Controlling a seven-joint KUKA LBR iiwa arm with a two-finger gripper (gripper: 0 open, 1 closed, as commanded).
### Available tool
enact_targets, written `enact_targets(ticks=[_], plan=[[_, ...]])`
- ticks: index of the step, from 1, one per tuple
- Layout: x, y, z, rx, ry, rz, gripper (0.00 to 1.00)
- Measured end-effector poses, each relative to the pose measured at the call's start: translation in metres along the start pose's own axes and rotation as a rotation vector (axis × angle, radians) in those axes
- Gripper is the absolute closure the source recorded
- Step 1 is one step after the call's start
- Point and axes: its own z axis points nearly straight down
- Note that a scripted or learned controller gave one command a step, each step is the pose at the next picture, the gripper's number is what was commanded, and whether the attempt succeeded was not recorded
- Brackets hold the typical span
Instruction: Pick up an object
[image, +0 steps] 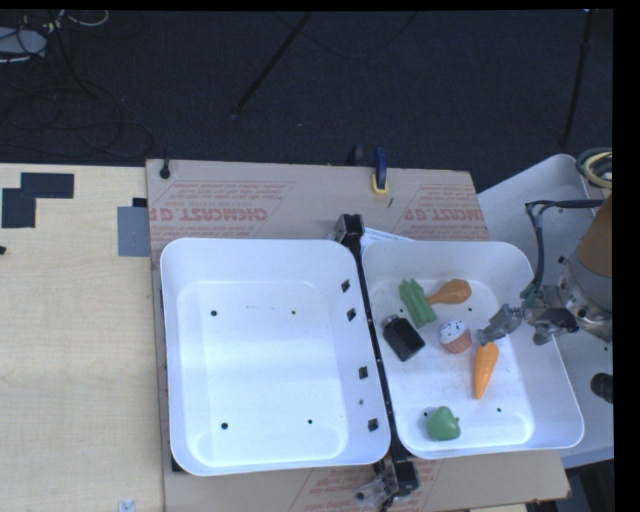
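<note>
We saw the claw (503, 322) low over the right white plastic bin (545, 425), reaching in from the right. We could not tell if it was clenched or released, and nothing we could see sat in its grip. The thing nearest to it was the small orange toy carrot (485, 368), lying just below the claw tip. Just beside that was a little round white and red toy (455, 336).

We thought the claw might miss, because the carrot is thin and smooth and could slip or roll away. The claw could also bump the round toy and push it around.

Other things lay near: a flat black block (403, 338), a green ridged toy (416, 302), an orange pear-shaped toy (449, 293), and a green toy pepper (441, 424) well apart. The left white bin (175, 350) sat beside them on the tabletop (70, 330).
</note>
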Motion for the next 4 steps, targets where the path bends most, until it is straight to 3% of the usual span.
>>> enact_targets(ticks=[1,2,3,4], plan=[[0.052,-0.012,0.106,0.0,-0.001,-0.002,0.0],[0.048,-0.011,0.092,0.001,0.0,0.006,1.0],[0.011,0.041,-0.047,-0.019,-0.009,0.0,1.0],[0.08,-0.021,-0.105,-0.005,0.001,-0.005,1.0]])
